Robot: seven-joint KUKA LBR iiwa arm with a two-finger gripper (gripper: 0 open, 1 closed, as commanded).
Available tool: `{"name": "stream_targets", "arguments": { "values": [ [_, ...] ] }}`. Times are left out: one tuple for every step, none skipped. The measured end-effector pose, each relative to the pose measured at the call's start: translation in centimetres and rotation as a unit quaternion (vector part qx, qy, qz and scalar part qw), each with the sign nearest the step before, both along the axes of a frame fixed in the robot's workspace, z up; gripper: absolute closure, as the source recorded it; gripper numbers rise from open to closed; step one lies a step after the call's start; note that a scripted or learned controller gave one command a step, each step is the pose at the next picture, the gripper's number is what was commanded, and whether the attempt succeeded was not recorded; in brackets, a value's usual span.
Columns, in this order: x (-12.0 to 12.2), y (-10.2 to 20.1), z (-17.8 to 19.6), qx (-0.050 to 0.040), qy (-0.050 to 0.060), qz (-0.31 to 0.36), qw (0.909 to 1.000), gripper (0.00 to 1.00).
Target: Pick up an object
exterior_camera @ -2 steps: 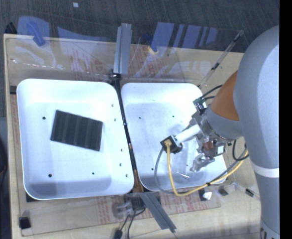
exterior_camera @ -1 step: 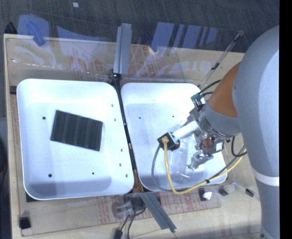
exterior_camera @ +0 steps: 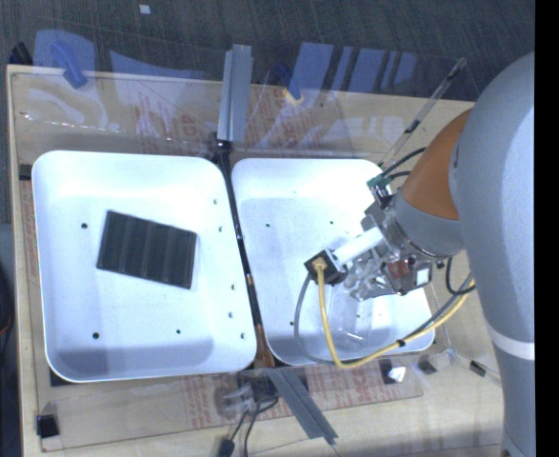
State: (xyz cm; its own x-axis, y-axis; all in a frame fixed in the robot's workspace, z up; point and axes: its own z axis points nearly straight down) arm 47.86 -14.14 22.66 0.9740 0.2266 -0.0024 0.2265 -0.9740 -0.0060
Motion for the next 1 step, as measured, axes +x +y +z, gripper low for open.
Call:
{"name": "stream_targets", "arguments": {
  "values": [
    [0.09,0.04,0.9,0.0009,0.001,0.005,1.0,1.0]
  ]
}}
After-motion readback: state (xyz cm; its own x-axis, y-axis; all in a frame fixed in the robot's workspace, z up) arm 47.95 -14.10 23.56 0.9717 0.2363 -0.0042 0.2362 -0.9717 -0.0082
